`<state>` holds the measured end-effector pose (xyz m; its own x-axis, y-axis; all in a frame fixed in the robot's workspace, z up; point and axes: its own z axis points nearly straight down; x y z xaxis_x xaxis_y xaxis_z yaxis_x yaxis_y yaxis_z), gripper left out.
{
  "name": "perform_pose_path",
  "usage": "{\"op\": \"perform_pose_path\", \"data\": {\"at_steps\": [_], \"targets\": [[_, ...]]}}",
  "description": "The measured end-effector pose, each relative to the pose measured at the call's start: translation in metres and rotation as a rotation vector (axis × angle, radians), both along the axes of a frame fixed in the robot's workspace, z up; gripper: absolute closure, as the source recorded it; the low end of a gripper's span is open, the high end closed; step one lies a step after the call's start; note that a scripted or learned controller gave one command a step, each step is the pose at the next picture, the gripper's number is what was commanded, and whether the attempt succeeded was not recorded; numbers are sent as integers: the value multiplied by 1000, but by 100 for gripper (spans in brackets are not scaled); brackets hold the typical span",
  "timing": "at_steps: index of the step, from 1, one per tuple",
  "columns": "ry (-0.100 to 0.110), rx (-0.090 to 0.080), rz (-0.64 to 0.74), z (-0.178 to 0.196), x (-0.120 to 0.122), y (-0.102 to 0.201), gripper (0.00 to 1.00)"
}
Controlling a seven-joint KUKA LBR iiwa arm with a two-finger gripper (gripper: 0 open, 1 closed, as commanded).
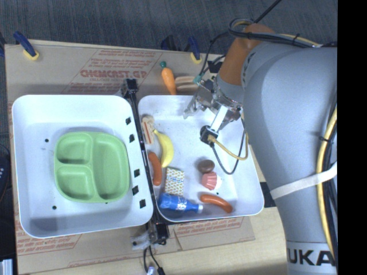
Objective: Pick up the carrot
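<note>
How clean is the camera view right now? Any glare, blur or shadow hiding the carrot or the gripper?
Camera view: lighting is even and soft, with no hard glare on the white bins. The carrot outside the right bin's top edge reads clearly, orange with a green tip. The gripper is small and slightly soft, so finger detail is unclear. The arm casts faint shade along the bin's right side.

Setting: robotics lab bench. Evidence: grey KUKA arm (287, 142), maker's lettering at lower right of frame, loose cables along it. Two white bins (23, 171) sit on printed cardboard sheeting (114, 67) held by blue clamps (26, 46) at upper left. Toy food in right bin, green divided plate (92, 166) in left. Dark carpet (86, 10) across the top.
</note>
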<state>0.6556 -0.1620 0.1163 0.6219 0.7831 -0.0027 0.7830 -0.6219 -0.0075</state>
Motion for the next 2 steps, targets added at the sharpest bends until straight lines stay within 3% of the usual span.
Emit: {"op": "perform_pose_path", "data": {"at_steps": [1, 2], "targets": [[3, 2, 8, 11, 0, 1, 100], [-3, -2, -197, 98, -15, 6, 100]]}}
